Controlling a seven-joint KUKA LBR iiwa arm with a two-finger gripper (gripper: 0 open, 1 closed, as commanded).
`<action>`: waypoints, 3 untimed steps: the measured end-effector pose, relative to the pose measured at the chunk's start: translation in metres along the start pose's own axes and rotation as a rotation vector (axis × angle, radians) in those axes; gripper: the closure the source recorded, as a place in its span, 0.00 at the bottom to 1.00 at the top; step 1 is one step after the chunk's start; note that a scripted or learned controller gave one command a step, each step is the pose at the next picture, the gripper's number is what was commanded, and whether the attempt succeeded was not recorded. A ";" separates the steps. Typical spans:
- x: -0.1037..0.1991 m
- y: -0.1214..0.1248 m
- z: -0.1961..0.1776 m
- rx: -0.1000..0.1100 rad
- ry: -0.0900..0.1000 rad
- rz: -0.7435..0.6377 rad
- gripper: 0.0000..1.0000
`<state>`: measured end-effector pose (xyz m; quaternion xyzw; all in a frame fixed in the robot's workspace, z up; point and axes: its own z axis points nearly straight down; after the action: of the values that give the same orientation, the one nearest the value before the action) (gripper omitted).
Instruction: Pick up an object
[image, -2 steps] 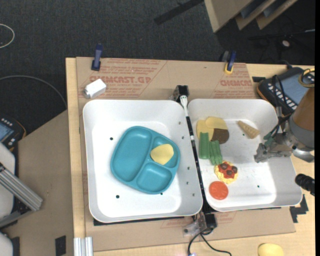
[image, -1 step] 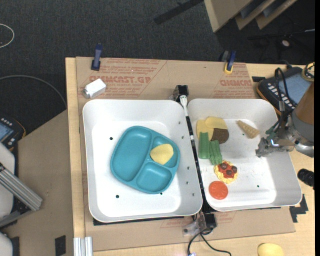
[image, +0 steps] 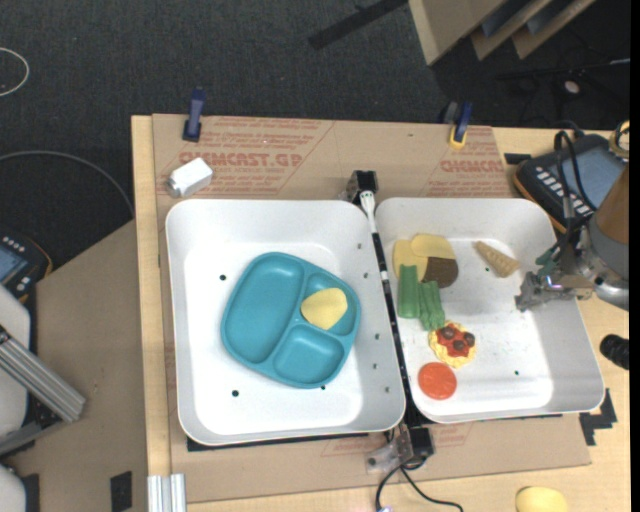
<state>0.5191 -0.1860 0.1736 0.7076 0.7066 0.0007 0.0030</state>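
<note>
The right bin (image: 520, 360) holds several toy foods. A yellow piece (image: 425, 246) and a brown chunk (image: 441, 270) lie at its upper left, with green strips (image: 420, 300) below them. Further down are a small pizza-like piece (image: 452, 342) and a red disc (image: 437, 380). A tan wedge (image: 497, 259) lies near the bin's middle top. My gripper (image: 532, 293) is low over the bin's right side, just right of and below the tan wedge, with nothing seen in it. In the left bin (image: 200, 400), a teal divided plate (image: 265, 325) carries a yellow piece (image: 324, 307).
A white block (image: 190, 177) sits on the board behind the left bin. Blue clamps (image: 193, 115) (image: 460, 124) hold the board's far edge. A black device with cables (image: 560, 180) is behind the right bin, and a yellow object (image: 540, 499) lies at the bottom right.
</note>
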 end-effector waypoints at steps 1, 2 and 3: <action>0.000 0.001 -0.010 -0.002 -0.001 0.001 1.00; 0.099 -0.038 -0.116 -0.006 0.006 -0.012 1.00; 0.009 -0.042 -0.051 0.012 0.002 0.008 1.00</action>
<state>0.4771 -0.1765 0.2240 0.7103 0.7039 -0.0028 -0.0020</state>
